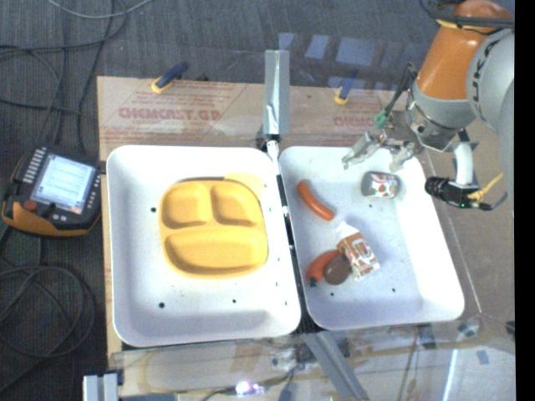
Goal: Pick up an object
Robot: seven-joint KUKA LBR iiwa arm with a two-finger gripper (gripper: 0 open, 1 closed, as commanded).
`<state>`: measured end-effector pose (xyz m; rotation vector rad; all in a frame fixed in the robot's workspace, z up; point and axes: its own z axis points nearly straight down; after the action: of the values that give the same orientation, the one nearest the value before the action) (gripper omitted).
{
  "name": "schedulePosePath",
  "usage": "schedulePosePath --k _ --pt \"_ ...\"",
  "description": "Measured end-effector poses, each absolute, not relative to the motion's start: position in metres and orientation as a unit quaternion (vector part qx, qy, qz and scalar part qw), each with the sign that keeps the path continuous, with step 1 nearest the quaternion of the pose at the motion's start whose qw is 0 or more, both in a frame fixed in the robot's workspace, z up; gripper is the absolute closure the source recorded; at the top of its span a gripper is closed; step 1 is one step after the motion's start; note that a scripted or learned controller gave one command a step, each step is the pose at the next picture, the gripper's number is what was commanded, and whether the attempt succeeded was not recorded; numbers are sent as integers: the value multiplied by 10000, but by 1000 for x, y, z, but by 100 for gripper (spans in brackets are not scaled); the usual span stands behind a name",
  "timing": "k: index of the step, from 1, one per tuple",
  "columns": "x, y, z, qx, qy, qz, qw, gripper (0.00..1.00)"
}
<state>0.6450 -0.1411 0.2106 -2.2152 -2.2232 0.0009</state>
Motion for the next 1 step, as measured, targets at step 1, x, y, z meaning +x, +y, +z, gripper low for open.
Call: schedulePosePath --k 1 --pt "653 -176 125 -6490 -7606 -77 -148 0"
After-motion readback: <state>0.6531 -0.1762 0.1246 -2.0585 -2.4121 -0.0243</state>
